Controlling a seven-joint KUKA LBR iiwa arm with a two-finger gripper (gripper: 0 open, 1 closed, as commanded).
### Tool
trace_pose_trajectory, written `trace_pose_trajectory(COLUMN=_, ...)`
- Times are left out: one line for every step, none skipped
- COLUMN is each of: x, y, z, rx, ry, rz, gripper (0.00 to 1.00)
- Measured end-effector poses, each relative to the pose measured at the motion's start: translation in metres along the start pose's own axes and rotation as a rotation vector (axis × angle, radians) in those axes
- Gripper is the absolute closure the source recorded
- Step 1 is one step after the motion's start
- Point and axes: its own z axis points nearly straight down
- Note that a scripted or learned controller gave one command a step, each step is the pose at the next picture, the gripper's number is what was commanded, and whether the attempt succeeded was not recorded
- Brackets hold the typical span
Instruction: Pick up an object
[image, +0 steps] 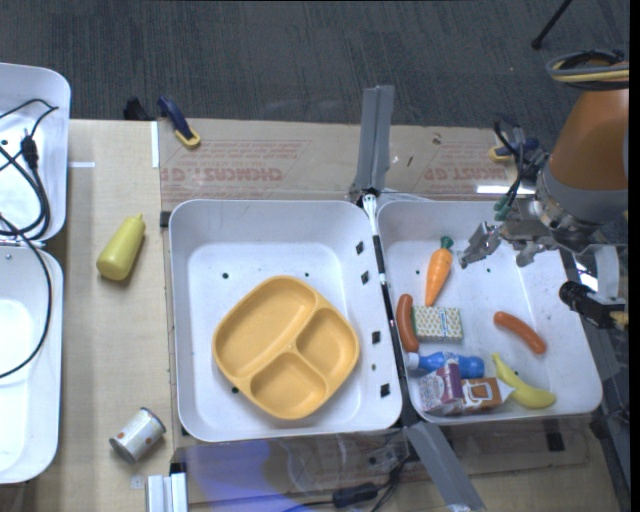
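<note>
The KUKA arm hung over the right bin, its gripper apparently empty, finger spacing unclear; carrot and sausage lay nearby, and a descent between them risked closing on nothing

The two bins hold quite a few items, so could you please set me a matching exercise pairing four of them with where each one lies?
Things:
1. yellow divided plate
2. carrot
3. banana
4. mustard bottle

Places:
A. on the bench, left of both bins
B. right bin, near its front right corner
C. left bin
D. right bin, towards its back, left of the tool

Pairs: 1-C, 2-D, 3-B, 4-A
</note>
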Motion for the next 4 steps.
trace_pose_trajectory(x=0.000, y=-0.002, z=-0.099, rx=-0.001, ry=-0.001, rz=-0.054, gripper=0.00)
trace_pose_trajectory(x=0.064, y=-0.004, z=0.019, rx=0.001, ry=0.000, rz=-0.037, gripper=0.00)
trace_pose_trajectory(x=0.028, y=0.011, z=0.118, rx=-0.002, ry=0.000, rz=-0.214, gripper=0.00)
trace_pose_trajectory(x=0.027, y=0.011, z=0.109, rx=-0.003, ry=-0.001, rz=-0.210, gripper=1.00)
